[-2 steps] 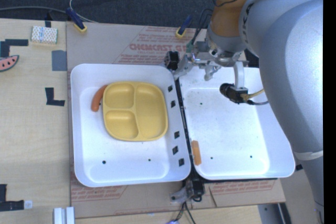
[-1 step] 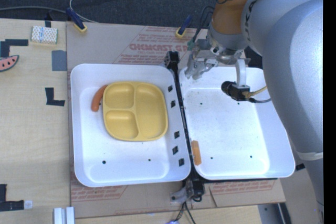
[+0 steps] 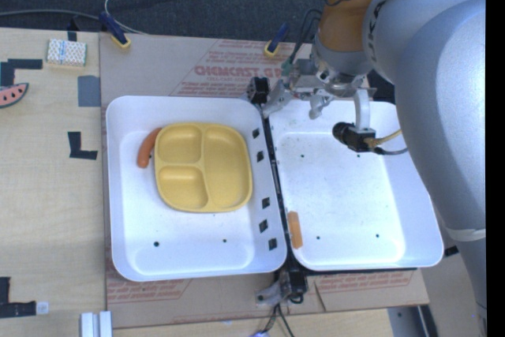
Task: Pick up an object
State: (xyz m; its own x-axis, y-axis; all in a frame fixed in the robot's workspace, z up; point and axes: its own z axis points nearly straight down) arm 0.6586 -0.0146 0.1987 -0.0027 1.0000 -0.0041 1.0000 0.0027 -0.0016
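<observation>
From the overhead camera view I have two white bins side by side. The left bin (image 3: 130,249) holds a yellow divided plate (image 3: 203,167), and an orange carrot-like piece (image 3: 145,148) lies touching the plate's rim at its nine o'clock. The right bin (image 3: 394,241) holds a second small orange piece (image 3: 294,229), tucked against the dividing wall at the bin's eight o'clock.

My gripper (image 3: 316,95) sits over the right bin's far edge, at about eleven o'clock of that bin, near the divider. I cannot tell how the claw stands; the wrist hardware hides it, and I see nothing held in it.

I judge the pick is not yet begun. The nearer target is the orange piece in the right bin, towards six o'clock from the gripper. Because it hugs the wall, I would come straight down and line the grasp up along the wall, lest the divider block one side.
</observation>
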